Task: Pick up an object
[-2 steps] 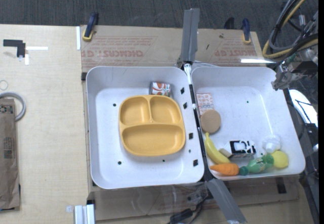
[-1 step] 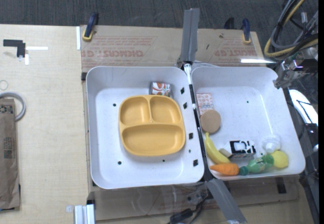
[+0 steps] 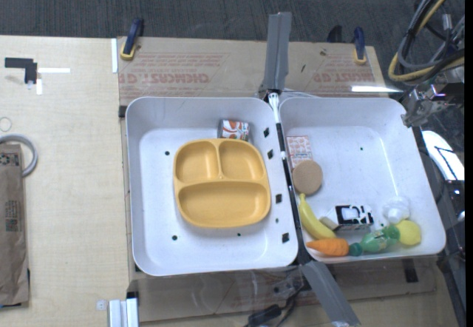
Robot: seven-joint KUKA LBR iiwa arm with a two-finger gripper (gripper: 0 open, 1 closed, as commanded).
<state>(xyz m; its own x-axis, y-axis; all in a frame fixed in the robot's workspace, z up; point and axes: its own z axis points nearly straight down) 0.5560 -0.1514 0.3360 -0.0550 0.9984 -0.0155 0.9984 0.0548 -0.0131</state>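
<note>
Nothing is being lifted yet as the arm (image 3: 427, 102) is hanging at the outer far corner of the right bin (image 3: 369, 120), the pick apparently not begun. Whether the jaws are standing wide or narrow cannot be told. The candidates are lying well apart from the jaws along that bin's near edge: a banana (image 3: 314, 220), a carrot (image 3: 327, 247), a black-and-white box (image 3: 353, 214), a lemon (image 3: 409, 232). A brown round piece (image 3: 307, 177) is sitting by the divider. Farther off still, the left bin (image 3: 148, 244) is holding a yellow divided plate (image 3: 222, 183) and a small carton (image 3: 233, 129).
</note>
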